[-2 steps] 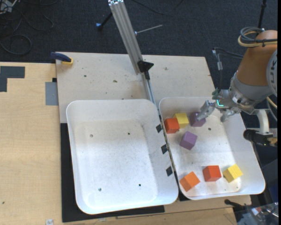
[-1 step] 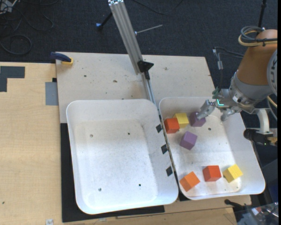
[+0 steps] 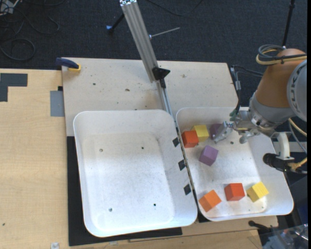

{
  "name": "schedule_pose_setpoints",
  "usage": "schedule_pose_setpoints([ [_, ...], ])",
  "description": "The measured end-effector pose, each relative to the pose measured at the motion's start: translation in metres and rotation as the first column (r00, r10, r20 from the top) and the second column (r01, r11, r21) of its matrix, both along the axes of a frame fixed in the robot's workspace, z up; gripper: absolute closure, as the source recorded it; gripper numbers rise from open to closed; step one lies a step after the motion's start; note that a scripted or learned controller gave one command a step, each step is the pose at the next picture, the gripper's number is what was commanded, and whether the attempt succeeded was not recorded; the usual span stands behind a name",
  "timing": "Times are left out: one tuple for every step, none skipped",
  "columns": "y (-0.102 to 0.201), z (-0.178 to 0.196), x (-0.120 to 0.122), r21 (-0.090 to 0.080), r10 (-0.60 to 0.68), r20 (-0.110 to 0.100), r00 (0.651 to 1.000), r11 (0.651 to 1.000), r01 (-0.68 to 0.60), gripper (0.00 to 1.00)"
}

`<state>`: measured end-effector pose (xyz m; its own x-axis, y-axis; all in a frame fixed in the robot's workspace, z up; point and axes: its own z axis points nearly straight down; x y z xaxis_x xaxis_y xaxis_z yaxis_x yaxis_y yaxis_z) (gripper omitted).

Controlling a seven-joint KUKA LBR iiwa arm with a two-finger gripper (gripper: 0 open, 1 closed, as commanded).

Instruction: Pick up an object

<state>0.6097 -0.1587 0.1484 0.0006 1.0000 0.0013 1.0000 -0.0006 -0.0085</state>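
Several small blocks lie in the right bin [image 3: 280,201]. At its far left, a red-orange block [image 3: 189,138], a yellow block [image 3: 201,133] and a dark purple block [image 3: 216,129] sit in a row. A lighter purple block [image 3: 209,155] lies just in front of them. Along the near edge are an orange block [image 3: 211,199], a red block [image 3: 235,192] and a yellow block [image 3: 257,191]. My gripper [image 3: 231,135] hangs low over the bin's far part, right beside the dark purple block. It is open, with nothing between its fingers.
The left bin [image 3: 88,139] lies alongside, with black clips [image 3: 180,164] along the shared wall. A slanted aluminium bar [image 3: 142,40] rises behind the bins. A blue and yellow clamp [image 3: 68,64] lies at the bench's far left corner.
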Motion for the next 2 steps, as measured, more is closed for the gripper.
schedule_pose_setpoints([
  [0.001,-0.054,-0.002,0.0,-0.001,0.0,1.0,1.0,0.001,0.0],
  [0.0,-0.041,-0.001,0.0,-0.006,0.004,1.0,1.0,0.006,1.0],
])
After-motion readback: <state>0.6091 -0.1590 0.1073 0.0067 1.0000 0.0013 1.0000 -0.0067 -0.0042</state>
